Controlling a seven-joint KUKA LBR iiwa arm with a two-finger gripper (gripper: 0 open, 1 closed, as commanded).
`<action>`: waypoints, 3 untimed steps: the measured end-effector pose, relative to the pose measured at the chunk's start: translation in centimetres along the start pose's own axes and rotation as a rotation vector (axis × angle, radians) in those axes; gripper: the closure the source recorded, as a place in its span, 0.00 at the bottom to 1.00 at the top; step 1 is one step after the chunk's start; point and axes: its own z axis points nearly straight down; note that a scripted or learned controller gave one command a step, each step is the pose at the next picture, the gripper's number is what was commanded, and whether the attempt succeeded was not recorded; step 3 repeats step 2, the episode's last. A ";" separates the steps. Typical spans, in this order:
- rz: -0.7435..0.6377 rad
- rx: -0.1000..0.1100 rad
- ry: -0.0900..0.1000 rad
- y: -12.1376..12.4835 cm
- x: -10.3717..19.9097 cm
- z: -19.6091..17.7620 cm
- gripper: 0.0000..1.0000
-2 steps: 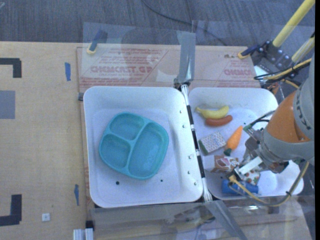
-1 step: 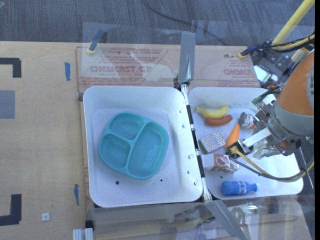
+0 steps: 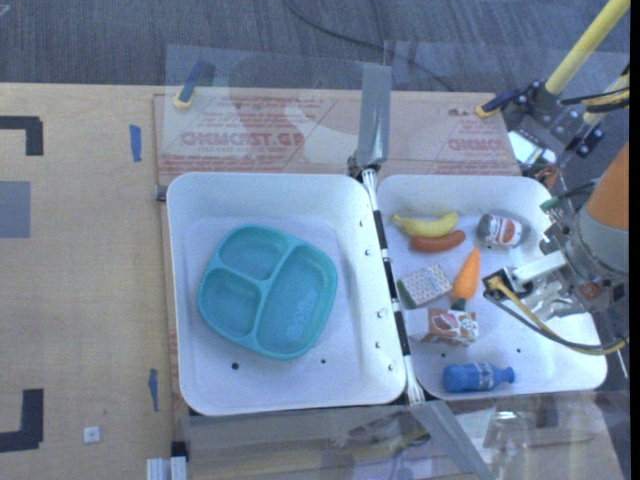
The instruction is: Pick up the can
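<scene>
A small can (image 3: 499, 231), silvery with a red and white label, lies on its side near the back of the right white bin (image 3: 520, 368). The gripper (image 3: 497, 289) hovers just in front of it, not touching it; whether it is open cannot be told. Beside the can lie a smooth yellow banana (image 3: 424, 223), a red sausage (image 3: 437, 241), an orange carrot (image 3: 465, 276), and a blue bottle (image 3: 477, 375). The left bin (image 3: 200, 368) holds a glossy teal divided plate (image 3: 267, 290).
</scene>
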 end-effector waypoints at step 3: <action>0.192 0.000 0.002 7.0 0.0 -2.3 0.00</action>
